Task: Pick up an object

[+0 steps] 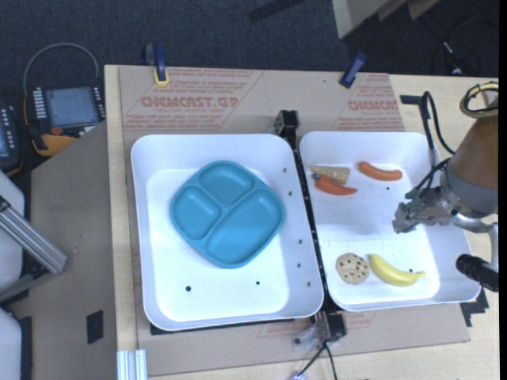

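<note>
While the gripper [405, 217] hangs over the right side of the right bin [372, 145], nothing lies between its fingers, and at this size I cannot tell whether they are spread or pressed together. The candidates for a pick all sit in that bin. The nearest to the fingertips is the banana [394, 271], which lies just toward the near edge of the bin from the gripper and a little left, its long axis running roughly left to right with a slight curve. The cookie [352, 267] sits just beside the banana's left end. Farther off, toward the far wall, the sausage [380, 171] lies left to right, with the carrot [334, 185] and a pale wedge [330, 172] (perhaps bread or cheese, hard to say) to its left. The left bin [158, 283] holds a blue divided plate [227, 213], well apart from the arm. Judging from this, the banana looks the readiest target, and a grasp would best close across its short width.
</note>
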`<control>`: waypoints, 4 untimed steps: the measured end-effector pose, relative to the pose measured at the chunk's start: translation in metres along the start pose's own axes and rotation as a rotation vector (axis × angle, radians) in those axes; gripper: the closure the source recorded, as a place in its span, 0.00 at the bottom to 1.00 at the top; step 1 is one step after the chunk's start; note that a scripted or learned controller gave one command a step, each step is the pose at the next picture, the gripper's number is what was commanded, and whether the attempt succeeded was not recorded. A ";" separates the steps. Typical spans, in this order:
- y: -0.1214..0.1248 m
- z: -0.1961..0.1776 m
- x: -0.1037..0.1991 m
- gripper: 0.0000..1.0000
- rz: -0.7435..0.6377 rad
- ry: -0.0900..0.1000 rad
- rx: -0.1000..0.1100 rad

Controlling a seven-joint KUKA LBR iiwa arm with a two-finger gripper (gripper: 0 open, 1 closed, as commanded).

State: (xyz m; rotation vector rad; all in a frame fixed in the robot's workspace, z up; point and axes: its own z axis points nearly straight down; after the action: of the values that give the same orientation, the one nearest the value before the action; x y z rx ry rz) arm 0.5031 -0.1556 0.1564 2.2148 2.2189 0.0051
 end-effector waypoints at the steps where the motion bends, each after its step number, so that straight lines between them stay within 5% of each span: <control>1: -0.007 -0.054 -0.005 1.00 0.002 0.001 0.005; 2: -0.007 -0.052 -0.005 1.00 0.001 0.002 0.006; 4: 0.026 -0.068 0.083 1.00 -0.004 0.003 0.004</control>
State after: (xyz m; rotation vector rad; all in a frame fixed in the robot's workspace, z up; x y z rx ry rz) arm 0.5289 -0.0729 0.2239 2.2142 2.2270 0.0038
